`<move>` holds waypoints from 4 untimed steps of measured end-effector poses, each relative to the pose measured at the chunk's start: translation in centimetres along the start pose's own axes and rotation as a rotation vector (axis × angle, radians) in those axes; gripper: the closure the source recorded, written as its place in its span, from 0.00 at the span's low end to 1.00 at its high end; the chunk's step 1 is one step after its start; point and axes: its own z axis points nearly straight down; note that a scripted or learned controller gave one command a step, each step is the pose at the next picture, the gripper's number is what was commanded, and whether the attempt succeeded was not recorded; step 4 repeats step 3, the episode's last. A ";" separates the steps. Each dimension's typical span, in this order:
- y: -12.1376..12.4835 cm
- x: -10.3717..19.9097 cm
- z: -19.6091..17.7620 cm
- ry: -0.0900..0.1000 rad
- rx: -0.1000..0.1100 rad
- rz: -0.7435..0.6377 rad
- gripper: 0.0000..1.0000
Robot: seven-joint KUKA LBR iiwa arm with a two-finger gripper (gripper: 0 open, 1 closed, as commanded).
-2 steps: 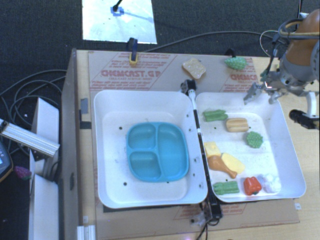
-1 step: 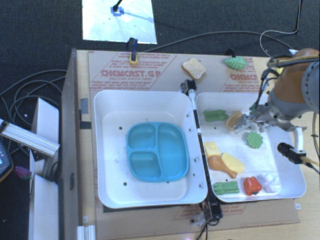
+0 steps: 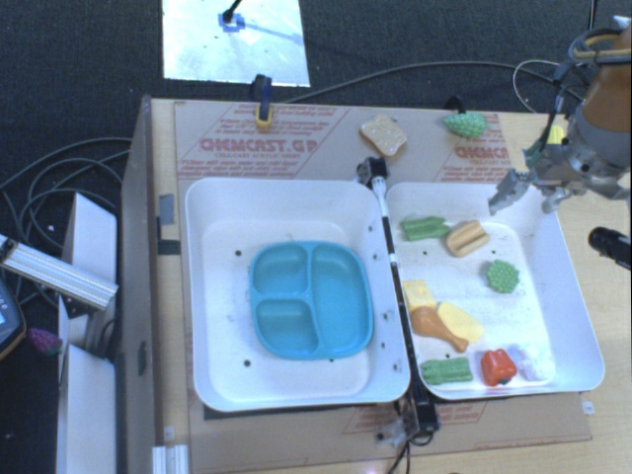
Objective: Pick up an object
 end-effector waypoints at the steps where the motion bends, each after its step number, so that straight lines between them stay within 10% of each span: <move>1: -0.5 -3.3 8.2 0.002 0.008 0.004 0.00; 4: -4.5 -2.1 13.3 0.002 0.006 0.001 0.00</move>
